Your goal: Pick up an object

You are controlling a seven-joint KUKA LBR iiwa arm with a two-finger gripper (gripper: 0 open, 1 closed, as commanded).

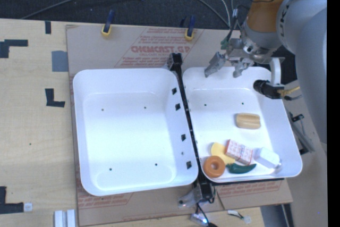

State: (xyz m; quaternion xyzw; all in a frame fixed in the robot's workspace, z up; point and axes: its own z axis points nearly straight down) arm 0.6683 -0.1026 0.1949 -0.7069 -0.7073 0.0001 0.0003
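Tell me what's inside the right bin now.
In the right bin: a tan bread piece, orange ring, yellow piece, red-and-white block, green pepper and white piece. Anything beneath that cluster is covered.

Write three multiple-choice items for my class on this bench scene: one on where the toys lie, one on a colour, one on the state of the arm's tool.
1. Which bin holds the toys?
A. the left bin
B. the right bin
C. both bins

2. What colour is the ring-shaped toy?
A. orange
B. blue
C. white

3. Where is the tool?
A. pressed onto the ring
B. over the left bin
C. above the right bin's far edge, apart from the toys

Answers: 1 B, the toys lie in the right bin. 2 A, the ring is orange, beside a green pepper. 3 C, the tool hangs at the far rim, with the bread roll well nearer the camera.
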